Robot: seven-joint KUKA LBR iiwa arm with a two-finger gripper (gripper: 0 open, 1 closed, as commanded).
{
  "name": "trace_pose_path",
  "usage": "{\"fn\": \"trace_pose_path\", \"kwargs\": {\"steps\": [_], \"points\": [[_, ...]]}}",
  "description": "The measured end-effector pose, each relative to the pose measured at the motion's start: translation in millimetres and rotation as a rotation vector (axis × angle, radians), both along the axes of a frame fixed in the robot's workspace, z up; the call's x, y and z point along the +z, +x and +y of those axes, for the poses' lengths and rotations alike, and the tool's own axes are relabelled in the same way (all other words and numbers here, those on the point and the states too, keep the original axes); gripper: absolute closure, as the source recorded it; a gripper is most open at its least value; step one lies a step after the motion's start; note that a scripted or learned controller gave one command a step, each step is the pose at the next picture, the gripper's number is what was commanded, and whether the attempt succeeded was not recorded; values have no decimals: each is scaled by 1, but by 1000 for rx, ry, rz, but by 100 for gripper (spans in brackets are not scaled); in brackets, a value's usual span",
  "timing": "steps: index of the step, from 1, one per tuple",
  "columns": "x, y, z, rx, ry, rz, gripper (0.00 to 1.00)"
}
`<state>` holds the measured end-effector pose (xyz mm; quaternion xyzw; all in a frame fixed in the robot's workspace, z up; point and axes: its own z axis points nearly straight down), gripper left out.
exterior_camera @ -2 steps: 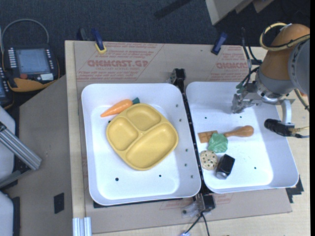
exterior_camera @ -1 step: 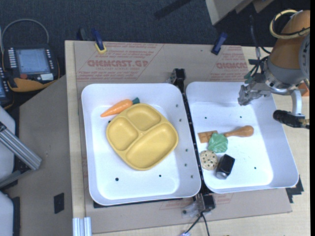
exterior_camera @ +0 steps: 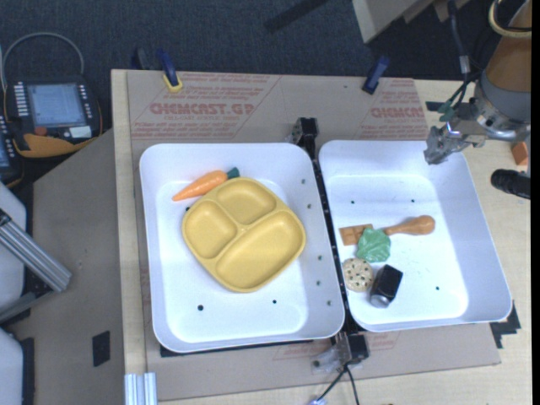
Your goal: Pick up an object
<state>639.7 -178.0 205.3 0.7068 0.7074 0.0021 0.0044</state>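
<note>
The right bin [exterior_camera: 472, 251] holds a wooden-handled tool [exterior_camera: 403, 226], a green crumpled piece [exterior_camera: 374, 245], a speckled cookie [exterior_camera: 357, 273] and a small black object [exterior_camera: 386, 284], all bunched near its left side. In the left bin [exterior_camera: 156, 226] lie a yellow divided plate [exterior_camera: 243, 233] and an orange carrot [exterior_camera: 201, 185] at the plate's upper left. My gripper [exterior_camera: 440, 148] hangs over the right bin's far right corner, well away from the objects, with nothing visible between its fingers.
Both bins sit on a cardboard-covered bench held by blue clamps [exterior_camera: 171, 72]. A teach pendant [exterior_camera: 52, 112] lies off the bench at the left. Bare white floor fills the right half of the right bin.
</note>
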Motion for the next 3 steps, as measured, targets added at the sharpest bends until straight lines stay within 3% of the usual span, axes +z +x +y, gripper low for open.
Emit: {"fn": "trace_pose_path", "kwargs": {"steps": [1,3], "points": [[52,1,0,0,0,1,100],[27,-30,103,5,6,13,100]]}}
